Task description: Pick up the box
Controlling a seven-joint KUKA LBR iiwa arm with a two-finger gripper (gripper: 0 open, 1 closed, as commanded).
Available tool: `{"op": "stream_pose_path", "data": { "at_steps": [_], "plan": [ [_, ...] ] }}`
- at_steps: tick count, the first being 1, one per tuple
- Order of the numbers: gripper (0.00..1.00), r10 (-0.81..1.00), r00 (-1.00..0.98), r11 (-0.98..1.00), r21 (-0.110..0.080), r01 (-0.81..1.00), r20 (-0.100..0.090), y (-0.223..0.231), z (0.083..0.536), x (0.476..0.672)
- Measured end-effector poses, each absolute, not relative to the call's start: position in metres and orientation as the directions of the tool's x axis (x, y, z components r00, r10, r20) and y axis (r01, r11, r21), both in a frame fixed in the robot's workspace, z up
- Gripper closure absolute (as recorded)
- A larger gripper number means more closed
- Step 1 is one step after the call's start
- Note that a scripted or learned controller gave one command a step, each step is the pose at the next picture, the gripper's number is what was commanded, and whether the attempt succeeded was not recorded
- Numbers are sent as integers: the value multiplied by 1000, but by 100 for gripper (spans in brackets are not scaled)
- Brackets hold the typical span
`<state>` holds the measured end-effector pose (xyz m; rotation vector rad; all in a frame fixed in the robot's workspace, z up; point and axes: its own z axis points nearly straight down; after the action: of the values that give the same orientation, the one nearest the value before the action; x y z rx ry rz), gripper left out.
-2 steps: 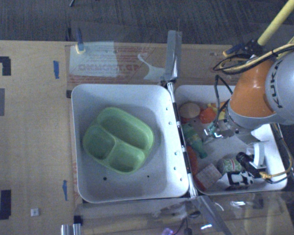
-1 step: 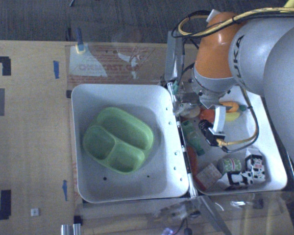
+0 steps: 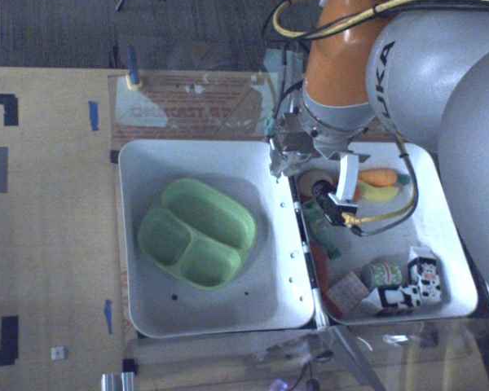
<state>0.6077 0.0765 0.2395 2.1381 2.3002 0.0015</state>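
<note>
Two smooth white bins [image 3: 138, 218] | glossy green sectioned tray [image 3: 197, 231] | brown squarish box [image 3: 347, 291]

The gripper [image 3: 287, 163] hangs over the wall between the two bins, with a carrot [image 3: 378, 177], a small box [image 3: 348, 290] and a cow-patterned toy [image 3: 416, 283] crowding the right bin [image 3: 452, 243] beyond it, while left of it a green divided tray [image 3: 197, 231] sits amid bare floor.

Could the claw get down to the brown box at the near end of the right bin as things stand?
Probably yes. The brown box lies uncovered, top face exposed, though the right bin's wall and a small green item crowd it. The claw sits toward the bin's far end.
</note>
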Motion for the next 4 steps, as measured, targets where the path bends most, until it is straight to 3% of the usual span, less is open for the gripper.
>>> {"op": "stream_pose_path", "data": {
  "at_steps": [1, 2, 3, 4],
  "plan": [
    [100, 961, 277, -277, 2, 961, -1, 7, 402, 639],
    [100, 899, -439, 439, 6, 899, -5, -1, 437, 664],
    [100, 791, -612, 612, 3, 791, -1, 62, 325, 645],
    [100, 674, -739, 739, 4, 674, -5, 29, 438, 663]
  ]
}}
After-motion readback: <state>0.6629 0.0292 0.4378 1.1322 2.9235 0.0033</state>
